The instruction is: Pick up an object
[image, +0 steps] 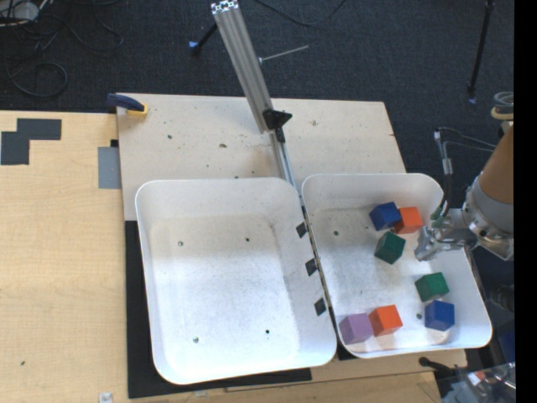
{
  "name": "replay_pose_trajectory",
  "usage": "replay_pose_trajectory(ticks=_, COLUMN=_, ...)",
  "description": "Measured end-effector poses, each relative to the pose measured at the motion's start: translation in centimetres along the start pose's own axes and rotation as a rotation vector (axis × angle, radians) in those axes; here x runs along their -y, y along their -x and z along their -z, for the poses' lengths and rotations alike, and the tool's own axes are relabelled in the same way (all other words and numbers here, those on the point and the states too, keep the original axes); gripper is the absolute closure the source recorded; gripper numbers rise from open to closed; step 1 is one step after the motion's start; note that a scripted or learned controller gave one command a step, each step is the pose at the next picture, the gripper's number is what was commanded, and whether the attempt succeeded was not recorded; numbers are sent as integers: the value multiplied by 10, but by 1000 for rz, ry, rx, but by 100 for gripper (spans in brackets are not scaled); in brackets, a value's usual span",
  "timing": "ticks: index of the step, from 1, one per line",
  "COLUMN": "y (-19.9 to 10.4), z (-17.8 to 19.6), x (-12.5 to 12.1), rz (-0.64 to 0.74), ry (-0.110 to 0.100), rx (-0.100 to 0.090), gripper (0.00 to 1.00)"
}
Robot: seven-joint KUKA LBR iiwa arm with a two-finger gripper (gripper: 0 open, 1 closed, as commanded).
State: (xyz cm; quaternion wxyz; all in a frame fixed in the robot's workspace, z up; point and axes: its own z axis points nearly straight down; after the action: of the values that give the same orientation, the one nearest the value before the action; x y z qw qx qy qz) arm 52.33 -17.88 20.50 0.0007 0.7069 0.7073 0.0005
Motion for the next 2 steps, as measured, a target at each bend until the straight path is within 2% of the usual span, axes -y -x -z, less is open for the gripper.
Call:
replay_pose_trajectory(ticks=1, y=1, z=24, x=-1, rz=1, ry=-1, rx=0, gripper=100)
replay_pose_trajectory(ticks=2, y=-58, z=32, x=2, rz=5, ry=-4, rx=-4, gripper=100)
